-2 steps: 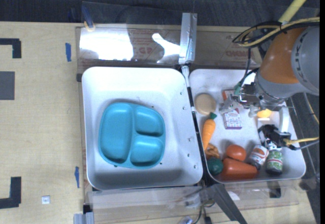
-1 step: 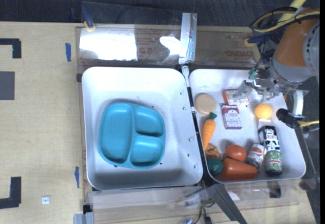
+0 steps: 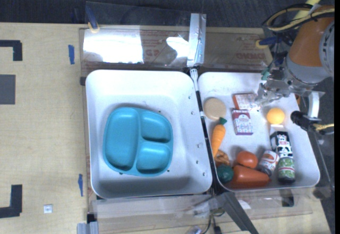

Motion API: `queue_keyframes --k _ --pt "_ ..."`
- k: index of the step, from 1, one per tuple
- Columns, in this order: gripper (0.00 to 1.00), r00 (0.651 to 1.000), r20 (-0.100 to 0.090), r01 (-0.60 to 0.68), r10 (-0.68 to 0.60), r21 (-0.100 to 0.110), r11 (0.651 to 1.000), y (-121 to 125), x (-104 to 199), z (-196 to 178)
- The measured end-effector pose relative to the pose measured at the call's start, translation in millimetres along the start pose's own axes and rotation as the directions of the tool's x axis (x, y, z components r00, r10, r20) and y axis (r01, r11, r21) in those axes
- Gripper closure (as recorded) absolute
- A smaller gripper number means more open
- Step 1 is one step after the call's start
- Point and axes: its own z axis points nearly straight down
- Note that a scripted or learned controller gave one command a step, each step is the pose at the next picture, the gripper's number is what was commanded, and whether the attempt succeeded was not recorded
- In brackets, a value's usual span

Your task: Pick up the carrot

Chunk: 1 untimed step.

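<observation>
Two white bins side by side on the counter: left bin (image 3: pixel 95 95) carries one blue divided plate (image 3: pixel 138 140); right bin (image 3: pixel 313 174) carries the rest.

Carrot (image 3: pixel 218 138): one, orange with green top, lying against the right bin's left wall, just below a round tan biscuit (image 3: pixel 214 107); a green item (image 3: pixel 224 173) sits near its tip.

Also counted: two small red-and-white cartons (image 3: pixel 243 115); one yellow ball (image 3: pixel 275 116); two red-orange pieces (image 3: pixel 248 168); one small can (image 3: pixel 268 162); two small bottles (image 3: pixel 284 158).

Jaws (image 3: pixel 270 91): poised over the bin's upper right, well apart from the carrot; opening cannot be told; nothing seen held.

Risks, judged: wall may block one finger; biscuit may be nudged; rounded carrot may roll or slip.
</observation>
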Motion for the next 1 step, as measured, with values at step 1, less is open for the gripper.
queue_keyframes --k 1 --pt "0.0 1.0 0.0 0.0 0.0 0.002 1.0 -0.3 0.3 0.8"
